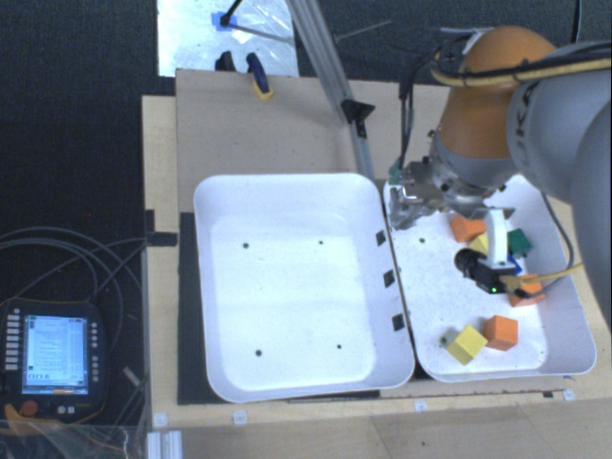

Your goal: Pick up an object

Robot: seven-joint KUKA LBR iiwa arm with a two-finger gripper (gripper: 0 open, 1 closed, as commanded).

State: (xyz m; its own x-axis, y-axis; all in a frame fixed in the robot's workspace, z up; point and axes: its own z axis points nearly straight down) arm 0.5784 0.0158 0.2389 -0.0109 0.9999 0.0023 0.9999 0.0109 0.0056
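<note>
The gripper (409, 202) hangs over the eleven o'clock corner of the right bin (430, 285); whether it is wide or narrow cannot be told. The nearest orange block (467, 228) lies at its four o'clock, crowded by other pieces. A yellow block (467, 344) at the bin's six o'clock stands freer, with only a second orange block (500, 331) just beside it. It seems the safer pick: centre above it first, then descend straight.
</note>
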